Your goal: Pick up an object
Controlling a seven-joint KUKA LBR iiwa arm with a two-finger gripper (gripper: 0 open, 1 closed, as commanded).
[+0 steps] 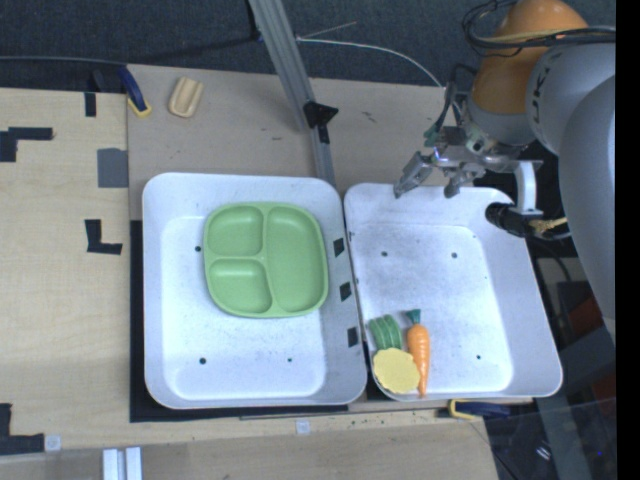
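Carrot (419, 356), yellow disc (396, 371), green piece (385, 331) — clustered at right bin's near-left corner, touching.

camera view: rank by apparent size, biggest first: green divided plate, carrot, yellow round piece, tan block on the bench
1. green divided plate, by far the largest.
2. yellow round piece and carrot: too close to rank; the carrot is longer but thinner.
3. tan block, smallest, though it lies farther from the camera.

Wooden bench (60, 268) bears two white bins (170, 368)
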